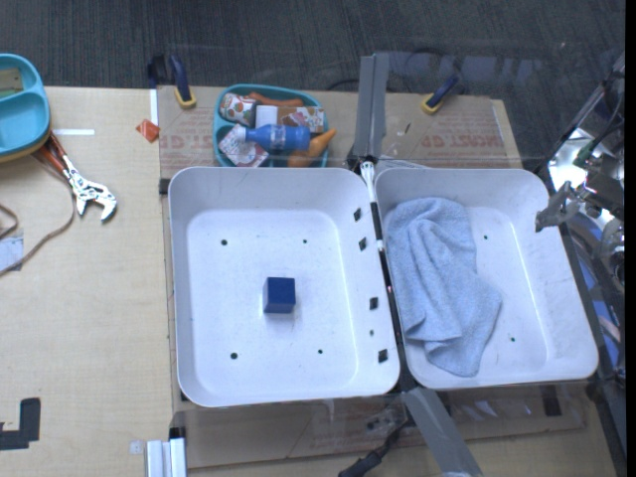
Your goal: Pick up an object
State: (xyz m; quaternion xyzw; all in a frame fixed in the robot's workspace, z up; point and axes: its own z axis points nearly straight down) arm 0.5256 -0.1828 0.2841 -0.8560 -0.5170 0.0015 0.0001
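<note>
Blue cube [280, 295] in left bin [199, 366], hand [564, 207] far right.

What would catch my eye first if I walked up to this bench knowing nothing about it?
Probably the small dark blue cube, alone near the middle of the left shallow white bin. Next, the crumpled pale grey-blue cloth, heaped over the left part of the right shallow white bin. Behind the bins, a teal bowl crammed with colourful odds and ends stands out against the tan bench.
</note>
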